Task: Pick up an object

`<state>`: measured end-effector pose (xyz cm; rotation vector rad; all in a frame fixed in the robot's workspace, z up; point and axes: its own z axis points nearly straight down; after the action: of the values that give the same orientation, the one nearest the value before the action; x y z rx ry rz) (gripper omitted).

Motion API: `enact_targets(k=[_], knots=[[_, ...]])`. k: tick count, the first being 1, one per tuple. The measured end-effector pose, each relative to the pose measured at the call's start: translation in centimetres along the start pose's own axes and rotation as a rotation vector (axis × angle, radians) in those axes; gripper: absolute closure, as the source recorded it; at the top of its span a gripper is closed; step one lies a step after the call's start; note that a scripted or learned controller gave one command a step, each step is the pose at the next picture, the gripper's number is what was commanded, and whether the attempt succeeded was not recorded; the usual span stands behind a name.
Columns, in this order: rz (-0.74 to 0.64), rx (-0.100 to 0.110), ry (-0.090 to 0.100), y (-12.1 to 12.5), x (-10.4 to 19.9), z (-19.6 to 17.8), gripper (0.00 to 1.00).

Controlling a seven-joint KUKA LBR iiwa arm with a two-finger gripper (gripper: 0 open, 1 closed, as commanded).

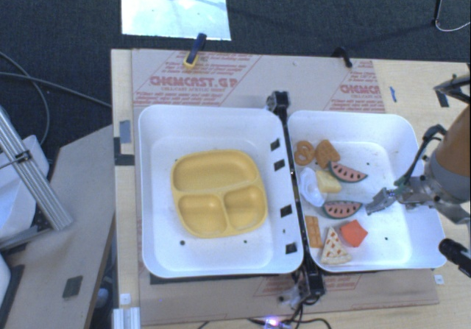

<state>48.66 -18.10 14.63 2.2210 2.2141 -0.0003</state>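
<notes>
The gripper (380,201) hangs low over the right bin (401,132), reaching in from the right, and how its tips stand cannot be made out; nothing can be seen caught in it. Just to its left, almost at its tip, lies a watermelon slice (342,209), dark-rinded with a red face. A little further left and up sits a pale white piece (310,188) with a yellow wedge (329,183) against it, and above those a second watermelon slice (347,171). Beyond that one, toward the bin's upper left corner, are a brown cracker-like piece (326,152) and a pretzel (303,151) side by side. Below and left of the gripper rests an orange-red block (354,233), touching or nearly touching a pizza wedge (333,247) at the bin's lower left, with a tan waffle-like strip (313,230) just left of that, along the bin's inner wall. Behind the gripper, to the right, the grey wrist leads up to the arm's orange band (458,136). Well away to the left, past the black clips on the shared rim, the left bin (158,246) bears a yellow divided tray (218,192) with three compartments.
</notes>
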Motion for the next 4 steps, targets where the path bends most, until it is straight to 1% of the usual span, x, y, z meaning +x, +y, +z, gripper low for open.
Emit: enact_targets(k=[1, 2, 3, 4], knots=[[-0.015, 0.0, 0.006, 6.9, 6.5, 4.1, 0.0], [0.0, -0.004, 0.0, 0.3, 8.6, 6.1, 0.0], [0.001, -0.003, -0.002, 0.0, 1.7, 0.6, 0.0], [-0.011, 0.006, 0.007, -0.1, 8.7, 6.5, 0.0]])
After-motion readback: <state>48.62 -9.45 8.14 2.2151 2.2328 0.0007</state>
